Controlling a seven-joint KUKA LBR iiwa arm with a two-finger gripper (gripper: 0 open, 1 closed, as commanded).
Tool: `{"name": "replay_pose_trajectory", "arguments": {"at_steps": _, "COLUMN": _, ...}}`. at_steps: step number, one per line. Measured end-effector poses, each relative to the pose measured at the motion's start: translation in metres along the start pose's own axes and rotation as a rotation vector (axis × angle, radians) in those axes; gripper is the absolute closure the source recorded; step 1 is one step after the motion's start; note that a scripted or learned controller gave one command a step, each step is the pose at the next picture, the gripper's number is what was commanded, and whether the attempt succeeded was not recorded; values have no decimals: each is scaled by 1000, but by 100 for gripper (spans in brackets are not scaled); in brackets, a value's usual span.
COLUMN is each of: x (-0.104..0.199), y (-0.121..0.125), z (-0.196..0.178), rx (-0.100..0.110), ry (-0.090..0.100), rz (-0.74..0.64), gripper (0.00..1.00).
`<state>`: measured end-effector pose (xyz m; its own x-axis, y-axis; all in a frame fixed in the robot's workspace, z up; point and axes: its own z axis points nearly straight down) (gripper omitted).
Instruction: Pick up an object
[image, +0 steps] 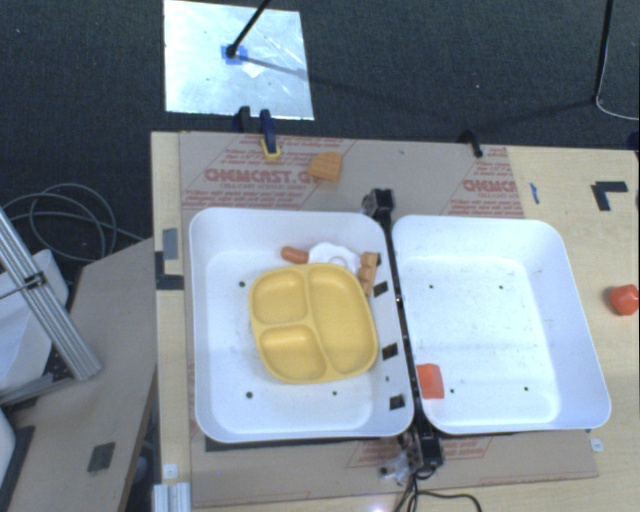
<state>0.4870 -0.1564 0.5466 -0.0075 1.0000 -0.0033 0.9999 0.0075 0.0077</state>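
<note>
A yellow three-compartment plate (312, 323) lies in the left bin (225, 400). Behind it sit a small orange sausage-shaped piece (295, 255), a white object (335, 257) and a small tan piece (368, 269) near the bin's right wall. An orange-red block (430, 380) rests in the right bin (560, 330), at its near left corner.
A tan block (326, 166) lies on the cardboard behind the left bin. An orange object (623, 299) sits on the bench right of the right bin. Black clips run down the seam between the bins (393, 300). A shiny sheet (237, 58) lies on the floor beyond.
</note>
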Motion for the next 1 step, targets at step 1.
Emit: {"name": "replay_pose_trajectory", "arguments": {"at_steps": 1, "x": 0, "y": 0, "z": 0, "rx": 0, "ry": 0, "rz": 0, "gripper": 0}}
